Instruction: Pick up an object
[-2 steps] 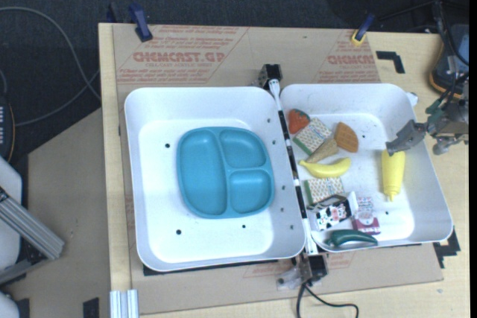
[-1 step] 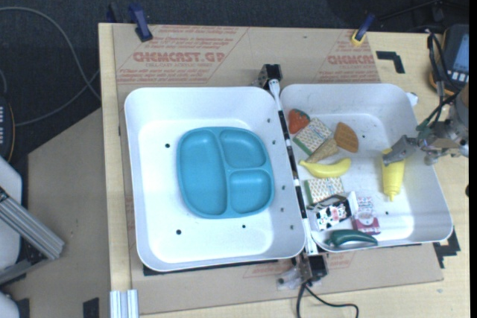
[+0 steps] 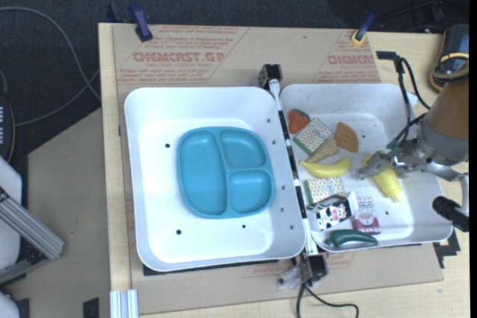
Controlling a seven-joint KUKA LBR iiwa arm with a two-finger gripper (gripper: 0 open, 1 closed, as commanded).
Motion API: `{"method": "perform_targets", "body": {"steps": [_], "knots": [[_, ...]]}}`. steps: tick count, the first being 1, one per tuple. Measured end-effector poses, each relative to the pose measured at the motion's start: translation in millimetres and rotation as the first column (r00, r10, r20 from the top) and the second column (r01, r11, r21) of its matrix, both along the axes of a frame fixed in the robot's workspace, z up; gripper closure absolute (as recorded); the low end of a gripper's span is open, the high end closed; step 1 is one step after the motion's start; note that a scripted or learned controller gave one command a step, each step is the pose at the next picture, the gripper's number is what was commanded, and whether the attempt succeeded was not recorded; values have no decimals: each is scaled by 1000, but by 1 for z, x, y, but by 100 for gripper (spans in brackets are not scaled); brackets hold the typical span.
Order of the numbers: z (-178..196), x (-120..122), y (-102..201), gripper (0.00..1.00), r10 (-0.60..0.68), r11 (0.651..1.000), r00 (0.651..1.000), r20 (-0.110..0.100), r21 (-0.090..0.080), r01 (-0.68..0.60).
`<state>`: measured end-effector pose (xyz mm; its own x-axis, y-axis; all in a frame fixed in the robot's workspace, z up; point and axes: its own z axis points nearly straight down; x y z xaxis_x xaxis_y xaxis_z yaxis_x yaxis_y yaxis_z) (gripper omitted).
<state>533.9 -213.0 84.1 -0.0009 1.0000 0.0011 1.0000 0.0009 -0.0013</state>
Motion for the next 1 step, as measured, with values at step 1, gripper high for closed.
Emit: {"method": "perform_targets", "body": {"steps": [1], "knots": [[10, 0, 0, 100, -1, 1000, 1000, 2, -1, 2]]}}
